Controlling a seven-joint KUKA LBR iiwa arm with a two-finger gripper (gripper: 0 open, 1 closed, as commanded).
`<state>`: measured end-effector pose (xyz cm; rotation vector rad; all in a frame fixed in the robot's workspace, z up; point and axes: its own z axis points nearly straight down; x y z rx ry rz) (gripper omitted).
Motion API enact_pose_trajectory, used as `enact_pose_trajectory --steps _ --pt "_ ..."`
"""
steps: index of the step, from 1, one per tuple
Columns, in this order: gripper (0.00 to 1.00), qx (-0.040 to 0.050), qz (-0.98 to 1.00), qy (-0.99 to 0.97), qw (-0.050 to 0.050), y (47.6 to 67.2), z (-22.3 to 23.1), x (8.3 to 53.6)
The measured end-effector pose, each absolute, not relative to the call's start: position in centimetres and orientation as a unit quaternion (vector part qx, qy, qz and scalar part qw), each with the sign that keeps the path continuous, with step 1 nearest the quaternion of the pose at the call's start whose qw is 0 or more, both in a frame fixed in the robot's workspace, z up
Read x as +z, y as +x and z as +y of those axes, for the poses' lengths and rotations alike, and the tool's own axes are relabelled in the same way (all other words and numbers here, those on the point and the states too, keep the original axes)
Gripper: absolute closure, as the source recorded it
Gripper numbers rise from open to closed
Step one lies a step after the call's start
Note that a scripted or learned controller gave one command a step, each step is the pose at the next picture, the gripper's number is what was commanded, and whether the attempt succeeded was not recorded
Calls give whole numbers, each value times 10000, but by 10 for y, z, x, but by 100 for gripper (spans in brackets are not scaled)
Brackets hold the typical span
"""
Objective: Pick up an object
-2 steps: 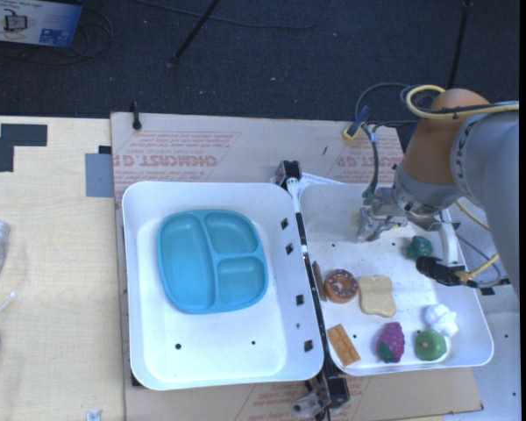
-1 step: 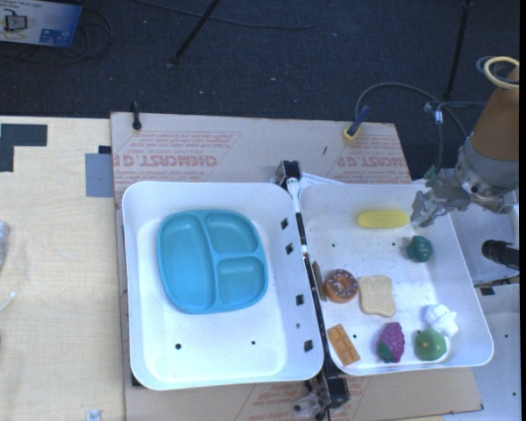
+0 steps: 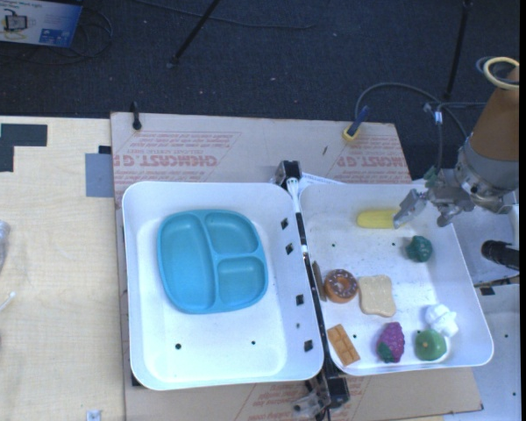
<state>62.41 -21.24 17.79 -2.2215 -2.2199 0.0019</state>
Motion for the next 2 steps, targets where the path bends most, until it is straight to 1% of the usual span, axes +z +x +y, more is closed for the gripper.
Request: enact_pose_trajectory --steps 1,2 --pt "0 11 -7071 -7071 24 568 -151 125" --pt "0 7 -7064 -7078 15 517 -168 159"
